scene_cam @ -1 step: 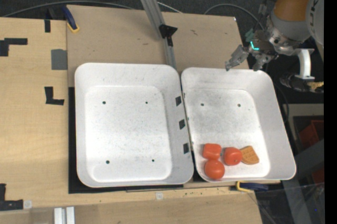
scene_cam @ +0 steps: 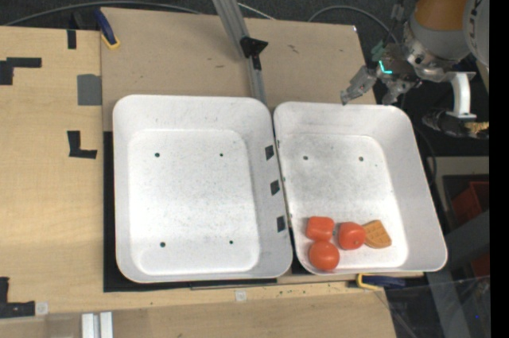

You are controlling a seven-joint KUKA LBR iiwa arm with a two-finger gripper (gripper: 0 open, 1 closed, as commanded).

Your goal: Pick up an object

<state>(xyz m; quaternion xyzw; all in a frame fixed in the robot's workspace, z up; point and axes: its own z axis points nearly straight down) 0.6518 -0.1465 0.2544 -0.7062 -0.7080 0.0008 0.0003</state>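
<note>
Three red tomato-like pieces lie close together at the near end of the right bin [scene_cam: 413, 169]: one [scene_cam: 320, 228], one [scene_cam: 351, 235] and one [scene_cam: 324, 255]. An orange-brown piece [scene_cam: 377, 234] rests just right of them. My gripper [scene_cam: 372, 88] hangs above the far rim of the right bin, well away from the objects. Its fingers look spread apart with nothing between them.
The left bin [scene_cam: 191, 185] sits beside the right one, joined by a dark hinge strip. A slanted metal bar [scene_cam: 231, 10] crosses the bench behind the bins. Black tape marks and a blue-yellow clamp [scene_cam: 107, 29] lie on the wooden bench at left.
</note>
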